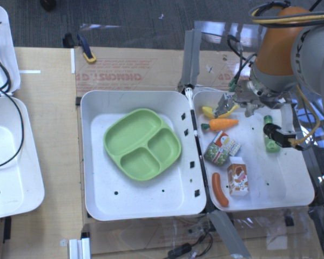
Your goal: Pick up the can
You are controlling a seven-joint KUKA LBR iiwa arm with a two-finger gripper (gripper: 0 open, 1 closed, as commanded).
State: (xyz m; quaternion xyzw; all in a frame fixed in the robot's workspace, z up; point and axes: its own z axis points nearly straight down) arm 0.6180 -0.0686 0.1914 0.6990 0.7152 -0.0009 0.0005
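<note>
Two shallow white bins sit side by side on a wooden bench, seen from above at a slant. The left bin (92,161) holds a pale green plate (142,143) with three compartments, lying near its middle.

The right bin (291,190) holds several small things. At its far left corner lies a yellow banana (209,111), and just in front of it an orange carrot (223,124) with its green top pointing toward the left bin. Near the middle of the bin's left half lies the can (221,149), tipped on its side, with a green, red and white label. Just beside it, toward the near edge, stands a small juice carton (237,178), and at the near left corner lies a reddish sausage (220,190). A green bottle (271,139) rests toward the right side of the bin.

The grey arm with its orange band (278,42) reaches in from the upper right. Its gripper (224,107) hangs over the far left corner of the right bin, right at the banana and above the carrot, apart from the can. Whether it is spread or pressed together cannot be told from this angle.
</note>
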